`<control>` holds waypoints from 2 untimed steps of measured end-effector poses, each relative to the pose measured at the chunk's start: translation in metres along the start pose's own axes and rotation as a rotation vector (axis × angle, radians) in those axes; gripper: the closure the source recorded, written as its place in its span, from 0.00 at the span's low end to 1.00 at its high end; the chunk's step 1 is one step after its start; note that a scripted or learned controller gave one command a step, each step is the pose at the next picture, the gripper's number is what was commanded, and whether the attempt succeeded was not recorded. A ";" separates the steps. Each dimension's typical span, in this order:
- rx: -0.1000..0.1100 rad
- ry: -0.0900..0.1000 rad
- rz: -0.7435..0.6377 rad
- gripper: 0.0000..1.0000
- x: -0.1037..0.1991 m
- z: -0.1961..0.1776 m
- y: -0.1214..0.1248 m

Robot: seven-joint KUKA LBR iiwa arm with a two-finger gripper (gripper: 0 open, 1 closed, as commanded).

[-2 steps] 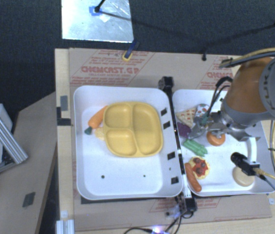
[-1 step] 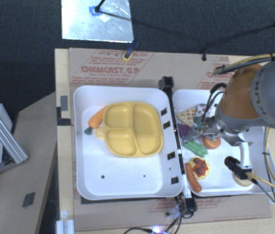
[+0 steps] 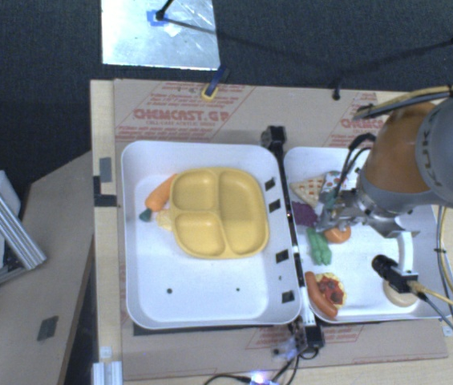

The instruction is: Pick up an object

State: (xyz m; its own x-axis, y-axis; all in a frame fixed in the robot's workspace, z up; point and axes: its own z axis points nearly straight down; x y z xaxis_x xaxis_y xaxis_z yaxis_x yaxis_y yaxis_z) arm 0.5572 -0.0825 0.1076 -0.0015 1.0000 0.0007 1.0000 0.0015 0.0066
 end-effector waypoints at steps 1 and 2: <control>0.001 -0.002 -0.002 1.00 -0.004 -0.058 0.010; 0.001 -0.001 -0.003 1.00 -0.004 -0.111 0.012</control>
State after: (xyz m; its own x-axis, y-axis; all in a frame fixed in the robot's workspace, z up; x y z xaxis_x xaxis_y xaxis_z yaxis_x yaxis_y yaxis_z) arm 0.5685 -0.0862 0.2191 -0.0047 1.0000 -0.0008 1.0000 0.0047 0.0053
